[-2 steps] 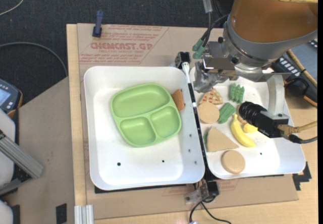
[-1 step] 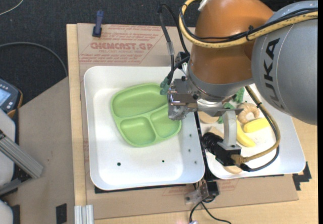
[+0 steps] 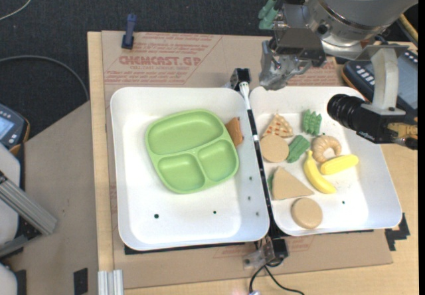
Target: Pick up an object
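Left bin: green tray | right bin: toy food | claw: state unclear

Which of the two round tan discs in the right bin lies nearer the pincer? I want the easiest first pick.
The upper disc, just below the pizza slice. The other disc sits at the bin's near edge, far from the pincer.

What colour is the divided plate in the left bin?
Light green. The divided plate shows plainly in the camera view, lying in the left bin.
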Tool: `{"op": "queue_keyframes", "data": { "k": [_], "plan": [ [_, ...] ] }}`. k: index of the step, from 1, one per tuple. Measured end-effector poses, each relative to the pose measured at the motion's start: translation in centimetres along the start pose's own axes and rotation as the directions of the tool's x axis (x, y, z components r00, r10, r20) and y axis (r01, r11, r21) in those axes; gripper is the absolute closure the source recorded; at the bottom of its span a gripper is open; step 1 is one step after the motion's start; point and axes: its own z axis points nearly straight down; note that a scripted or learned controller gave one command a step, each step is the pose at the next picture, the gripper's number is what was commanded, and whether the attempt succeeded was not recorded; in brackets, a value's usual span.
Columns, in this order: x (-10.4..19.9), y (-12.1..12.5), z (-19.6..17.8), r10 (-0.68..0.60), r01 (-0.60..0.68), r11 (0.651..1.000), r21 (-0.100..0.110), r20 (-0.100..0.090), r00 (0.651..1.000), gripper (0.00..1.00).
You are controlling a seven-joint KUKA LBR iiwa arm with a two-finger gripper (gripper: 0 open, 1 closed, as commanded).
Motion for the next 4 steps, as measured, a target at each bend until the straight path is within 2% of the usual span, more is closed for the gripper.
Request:
{"op": "queue_keyframes", "data": {
  "k": [1,2,3,4],
  "plan": [
    [-9.5,-0.6,6.4,0.012,-0.013,1.000,0.027,0.009,1.000,1.00],
    [-15.9,-1.1,17.0,0.010,-0.011,0.999,0.033,0.009,1.000,1.00],
    [-23.3,-1.2,20.7,0.010,-0.010,1.000,0.027,0.008,1.000,1.00],
    [-19.7,-0.9,21.3,-0.002,0.002,1.000,0.024,0.004,1.000,1.00]
  ]
}}
